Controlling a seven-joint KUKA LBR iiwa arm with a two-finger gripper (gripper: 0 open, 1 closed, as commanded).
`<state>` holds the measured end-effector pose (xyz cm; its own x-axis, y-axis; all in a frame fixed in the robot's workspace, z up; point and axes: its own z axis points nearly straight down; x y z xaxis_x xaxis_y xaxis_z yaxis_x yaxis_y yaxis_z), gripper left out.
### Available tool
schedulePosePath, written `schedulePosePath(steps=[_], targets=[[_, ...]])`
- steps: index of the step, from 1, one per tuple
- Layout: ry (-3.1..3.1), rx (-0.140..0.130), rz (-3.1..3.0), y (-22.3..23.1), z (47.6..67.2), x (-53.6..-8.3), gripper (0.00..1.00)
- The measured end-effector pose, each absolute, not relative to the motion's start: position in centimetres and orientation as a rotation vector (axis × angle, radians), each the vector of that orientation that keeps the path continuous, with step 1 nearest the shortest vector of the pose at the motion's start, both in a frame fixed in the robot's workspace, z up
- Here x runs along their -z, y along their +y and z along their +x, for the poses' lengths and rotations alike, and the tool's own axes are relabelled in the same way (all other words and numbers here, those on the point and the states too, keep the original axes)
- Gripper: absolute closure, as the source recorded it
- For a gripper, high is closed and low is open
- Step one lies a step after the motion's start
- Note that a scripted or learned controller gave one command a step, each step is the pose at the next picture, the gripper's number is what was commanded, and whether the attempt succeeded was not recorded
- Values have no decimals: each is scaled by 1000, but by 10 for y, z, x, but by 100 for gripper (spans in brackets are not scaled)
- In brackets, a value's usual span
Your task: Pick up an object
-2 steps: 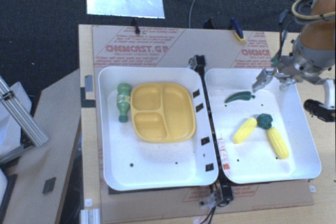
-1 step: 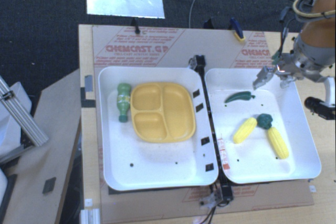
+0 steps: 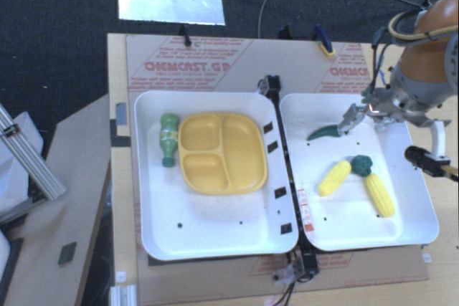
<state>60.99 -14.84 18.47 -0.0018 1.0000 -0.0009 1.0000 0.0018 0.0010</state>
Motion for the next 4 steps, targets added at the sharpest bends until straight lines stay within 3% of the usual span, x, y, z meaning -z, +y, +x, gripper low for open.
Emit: schedulePosePath(steps=[2, 3, 4], targets=[[2222, 0, 2220, -149, 607, -93, 0], [2220, -3, 2218, -149, 608, -105, 100], [2220, -4, 2219, -148, 602, -151, 100]])
